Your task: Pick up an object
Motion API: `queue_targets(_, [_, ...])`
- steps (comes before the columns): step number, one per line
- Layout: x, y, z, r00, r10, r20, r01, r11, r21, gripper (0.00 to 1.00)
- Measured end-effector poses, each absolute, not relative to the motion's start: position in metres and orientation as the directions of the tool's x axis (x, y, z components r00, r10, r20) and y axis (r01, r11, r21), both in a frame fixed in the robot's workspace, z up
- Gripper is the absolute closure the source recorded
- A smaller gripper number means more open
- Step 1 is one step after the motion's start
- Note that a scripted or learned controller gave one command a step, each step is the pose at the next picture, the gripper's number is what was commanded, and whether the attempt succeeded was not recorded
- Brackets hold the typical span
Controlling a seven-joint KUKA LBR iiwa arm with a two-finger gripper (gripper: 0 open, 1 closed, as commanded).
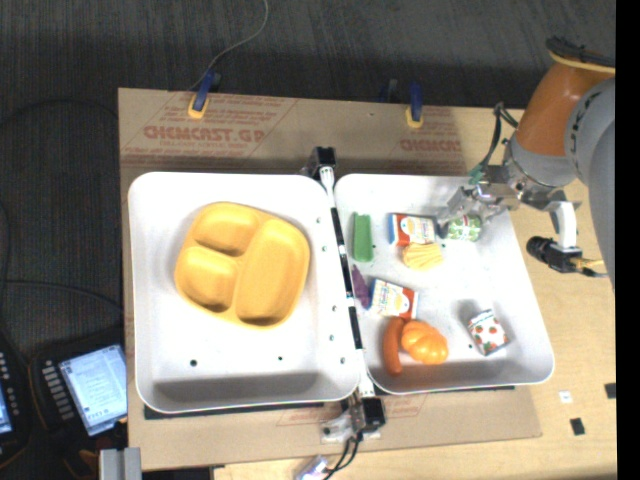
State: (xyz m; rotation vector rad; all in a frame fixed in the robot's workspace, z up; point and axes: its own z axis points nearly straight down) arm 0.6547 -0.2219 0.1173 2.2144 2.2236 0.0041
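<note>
My gripper point(466, 210) hangs over the far right part of the right bin point(530, 298), with a small green and white object point(463, 229) right at its fingertips. Whether that object sits between the fingers cannot be made out. Just left of it lie an orange and white carton point(413, 229) and a yellow crinkled piece point(423, 257). A green block point(361, 237) lies by the bin's left wall. Nearer the front are another small carton point(390, 296), an orange fruit point(425, 343) with a red sausage-like piece point(393, 346), and a red and white cube point(487, 332).
The left bin point(160, 358) holds a large yellow divided tray point(243, 262). Both bins rest on a cardboard sheet point(250, 128) held by clamps at the far edge. A tablet point(92, 388) lies off the bench at the lower left.
</note>
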Motion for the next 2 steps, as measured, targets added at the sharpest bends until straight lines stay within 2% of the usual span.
queue_targets(1, [0.6, -0.173, 0.217, -0.002, 1.0, -0.001, 1.0, 0.002, 0.003, 1.0])
queue_targets(2, [0.568, -0.088, 0.184, -0.002, 1.0, 0.0, 1.0, 0.002, -0.001, 1.0])
